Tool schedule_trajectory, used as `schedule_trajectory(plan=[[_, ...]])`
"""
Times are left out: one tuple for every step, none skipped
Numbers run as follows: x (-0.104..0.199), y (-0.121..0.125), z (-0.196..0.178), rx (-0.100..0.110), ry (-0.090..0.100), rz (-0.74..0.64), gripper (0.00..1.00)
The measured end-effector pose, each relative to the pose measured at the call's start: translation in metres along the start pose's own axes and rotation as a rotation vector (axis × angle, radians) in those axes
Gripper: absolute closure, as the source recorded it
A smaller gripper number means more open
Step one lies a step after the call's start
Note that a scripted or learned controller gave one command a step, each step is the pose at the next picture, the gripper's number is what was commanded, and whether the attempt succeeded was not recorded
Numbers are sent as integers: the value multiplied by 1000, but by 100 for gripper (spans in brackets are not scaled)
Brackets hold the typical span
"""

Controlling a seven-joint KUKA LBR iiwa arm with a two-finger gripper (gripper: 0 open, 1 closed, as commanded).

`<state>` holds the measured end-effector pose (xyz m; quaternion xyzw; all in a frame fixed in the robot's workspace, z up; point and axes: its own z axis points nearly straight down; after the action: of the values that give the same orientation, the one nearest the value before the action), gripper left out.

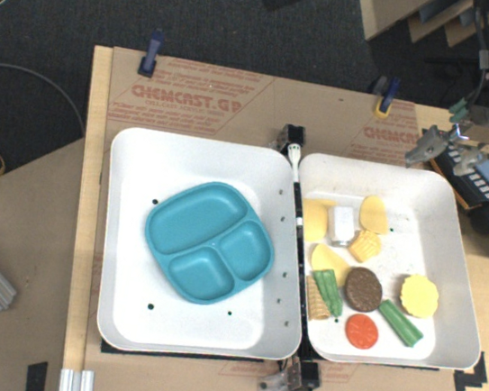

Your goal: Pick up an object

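Toy food pieces sit in the right shallow white bin [457,295]: red round disc [362,331] near front edge, brown round patty [362,290] just behind it, green stick [400,323] to its right, yellow ridged round [419,295], green pod [328,291], small white block [342,224], yellow oval [374,213]. Left white bin [121,290] holds a teal plastic divided plate [208,242]. Gripper [440,145] hangs above the tabletop [241,98], just beyond the right bin's far right corner, w/ nothing between the jaws; can't tell if they're open or closed.
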<state>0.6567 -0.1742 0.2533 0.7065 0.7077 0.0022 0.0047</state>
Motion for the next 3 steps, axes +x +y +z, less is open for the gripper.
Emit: schedule_trajectory(plan=[[-51,8,137,12,7,4,0],[-5,-58,58,12,6,2,0],[-18,2,164,4,1,-1,0]])
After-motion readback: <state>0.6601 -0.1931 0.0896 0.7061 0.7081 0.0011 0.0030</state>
